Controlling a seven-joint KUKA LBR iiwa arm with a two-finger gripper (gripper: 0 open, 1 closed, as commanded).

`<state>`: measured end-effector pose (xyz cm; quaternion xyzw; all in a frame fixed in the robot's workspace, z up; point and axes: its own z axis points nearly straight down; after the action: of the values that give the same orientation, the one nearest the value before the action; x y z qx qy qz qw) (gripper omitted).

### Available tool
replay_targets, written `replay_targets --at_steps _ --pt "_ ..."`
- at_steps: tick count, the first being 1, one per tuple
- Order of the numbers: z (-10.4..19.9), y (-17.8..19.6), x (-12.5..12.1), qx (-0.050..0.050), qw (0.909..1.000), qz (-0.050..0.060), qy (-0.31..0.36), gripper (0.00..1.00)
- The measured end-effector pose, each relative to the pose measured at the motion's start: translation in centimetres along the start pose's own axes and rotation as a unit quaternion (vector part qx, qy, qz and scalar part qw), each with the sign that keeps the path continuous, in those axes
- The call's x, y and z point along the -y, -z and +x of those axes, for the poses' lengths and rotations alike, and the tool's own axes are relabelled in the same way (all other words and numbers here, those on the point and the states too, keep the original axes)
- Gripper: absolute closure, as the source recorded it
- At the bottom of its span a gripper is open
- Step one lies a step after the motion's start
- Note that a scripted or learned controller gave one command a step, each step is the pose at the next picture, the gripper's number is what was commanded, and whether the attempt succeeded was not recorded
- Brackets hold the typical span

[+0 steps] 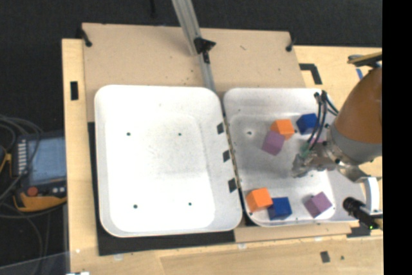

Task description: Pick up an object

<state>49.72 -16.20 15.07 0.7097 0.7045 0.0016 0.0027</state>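
The right bin (257, 106) holds several small blocks. An orange block (282, 128) and a blue block (307, 122) sit near its back, with a purple block (273, 143) just in front of them. Along the front wall lie an orange block (259, 199), a blue block (280, 208) and a purple block (318, 204). My gripper (302, 166) hangs over the bin's middle right, on bare floor between the two groups, touching no block. Its fingers are too small and blurred to read.
The left bin (161, 158) lies beside the right one, divided by clips along the shared wall. A slanted metal pole (183, 3) rises behind the bins. The orange-banded arm (364, 119) covers the right bin's right side.
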Motion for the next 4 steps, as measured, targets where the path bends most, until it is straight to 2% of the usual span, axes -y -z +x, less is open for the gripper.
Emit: replay_targets --at_steps 1,2,4 --pt "-0.2 4.3 -0.1 0.000 1.0000 0.000 0.005 1.00" --pt "-0.4 5.5 -0.2 0.000 1.0000 0.001 0.005 1.00" --pt "8.4 5.5 -2.4 -0.001 1.0000 0.002 0.007 1.00"
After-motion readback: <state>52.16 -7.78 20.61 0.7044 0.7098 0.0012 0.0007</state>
